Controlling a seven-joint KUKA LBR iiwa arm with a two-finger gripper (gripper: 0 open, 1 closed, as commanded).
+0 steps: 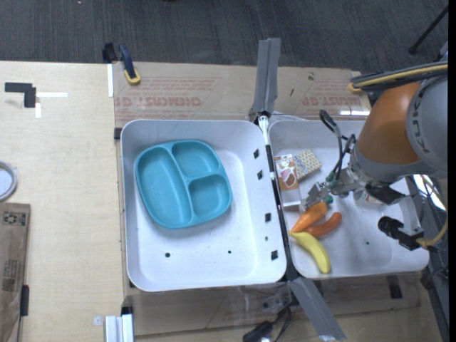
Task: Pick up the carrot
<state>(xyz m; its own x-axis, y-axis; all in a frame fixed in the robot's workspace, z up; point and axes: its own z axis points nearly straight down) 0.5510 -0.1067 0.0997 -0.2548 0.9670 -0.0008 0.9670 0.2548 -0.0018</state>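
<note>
Right bin [370,258] holds tapered orange carrot [311,217], claw [324,193] touching

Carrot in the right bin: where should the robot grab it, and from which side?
Probably around the middle of the carrot, coming straight down from above. It lies flat and slanted, its upper end by the gripper, with a red-orange piece close beside it and the banana just below. Fingers should close across its narrow width, though that side gap looks tight.

End effector [322,193] at carrot [311,218]; banana [314,251] beside.
</note>
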